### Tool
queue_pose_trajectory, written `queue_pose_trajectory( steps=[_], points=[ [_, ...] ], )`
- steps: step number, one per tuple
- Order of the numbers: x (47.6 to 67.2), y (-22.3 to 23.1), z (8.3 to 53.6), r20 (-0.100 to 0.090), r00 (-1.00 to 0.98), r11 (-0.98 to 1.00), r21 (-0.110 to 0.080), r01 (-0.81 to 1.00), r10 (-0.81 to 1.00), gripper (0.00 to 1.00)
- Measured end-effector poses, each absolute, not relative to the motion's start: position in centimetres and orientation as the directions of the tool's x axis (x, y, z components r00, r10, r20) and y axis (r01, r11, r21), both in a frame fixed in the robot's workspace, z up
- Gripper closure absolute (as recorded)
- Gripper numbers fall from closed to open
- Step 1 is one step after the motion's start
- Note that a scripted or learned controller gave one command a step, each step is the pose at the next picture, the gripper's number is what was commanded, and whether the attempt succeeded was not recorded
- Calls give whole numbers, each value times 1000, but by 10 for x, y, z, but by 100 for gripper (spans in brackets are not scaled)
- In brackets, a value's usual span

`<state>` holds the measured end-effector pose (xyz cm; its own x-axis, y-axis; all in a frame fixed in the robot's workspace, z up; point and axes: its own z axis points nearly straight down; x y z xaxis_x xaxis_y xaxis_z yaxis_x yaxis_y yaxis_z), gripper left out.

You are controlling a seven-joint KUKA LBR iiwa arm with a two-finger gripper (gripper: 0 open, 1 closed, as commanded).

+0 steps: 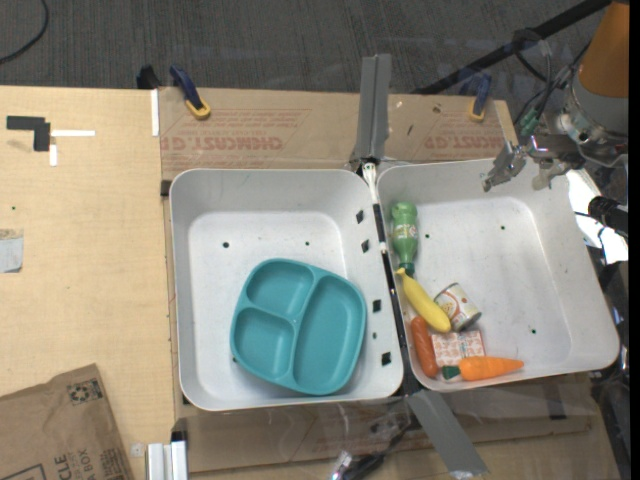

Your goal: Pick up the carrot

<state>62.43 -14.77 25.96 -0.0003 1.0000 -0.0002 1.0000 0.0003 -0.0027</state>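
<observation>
The desk point(80, 268) is pale wood, with a printed cardboard sheet point(270, 133) clamped along its far edge and dark carpet beyond it. Two shallow white bins sit on it side by side. The left bin point(200, 208) holds a teal divided plate point(298, 325). The right bin point(530, 268) holds a small cluster of things along its left wall and near edge: a green bottle point(403, 230), a banana point(424, 304) just below it, a small can point(458, 305) beside the banana, a red and white packet point(458, 347), and the carrot point(484, 368). The arm point(605, 58) comes in over the far right corner of the right bin, well apart from the carrot, and its jaws point(520, 163) are too small and cluttered to tell whether they are open or closed; nothing shows between them. The carrot lies flat against the near wall of the right bin, green top toward the left, tip pointing right, touching or just beside the packet. It is probably a light, stiff plastic toy with a smooth, somewhat slippery skin that tapers, so it could squirt out of a pinch near the tip. The thicker middle looks like the best place to take hold, across its width, though the bin wall close behind leaves little room on that side.
</observation>
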Motion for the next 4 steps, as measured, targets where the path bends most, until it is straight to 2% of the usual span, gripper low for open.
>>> queue_pose_trajectory(
  steps=[1,2,3,4],
  points=[
    [570,-157,138,-1,236,-236,-3,972,972,0],
    [558,-155,108,13,599,-599,37,800,800,0],
    [560,-155,121,17,599,-599,41,799,800,100],
    [510,-118,170,-3,836,-836,-2,548,548,100]
  ],
)
